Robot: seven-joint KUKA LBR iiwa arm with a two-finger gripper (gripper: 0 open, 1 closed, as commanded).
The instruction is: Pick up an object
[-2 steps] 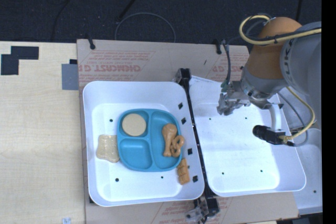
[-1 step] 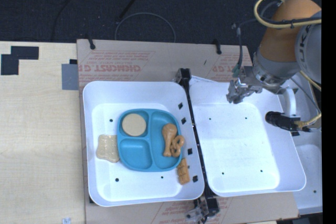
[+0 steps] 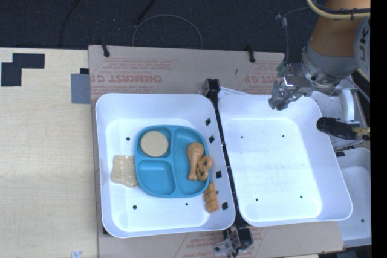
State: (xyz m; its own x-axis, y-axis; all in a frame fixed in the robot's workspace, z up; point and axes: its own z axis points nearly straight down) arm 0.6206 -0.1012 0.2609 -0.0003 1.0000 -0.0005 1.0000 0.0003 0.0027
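Sitting in the left bin, a blue divided tray holds a round cracker at ten o'clock and a pretzel at three o'clock. The right bin follows. At its one o'clock corner hangs the pincer; I cannot tell its state.

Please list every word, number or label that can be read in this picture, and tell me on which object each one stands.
Red print on the cardboard sheet behind the left bin: upside down, perhaps "CHEMCRZT", not certain.
Red print behind the right bin, near: upside down, too blurred to read.
Red print on the cardboard's front edge: too blurred to read.
Blue tray, food pieces: no text.
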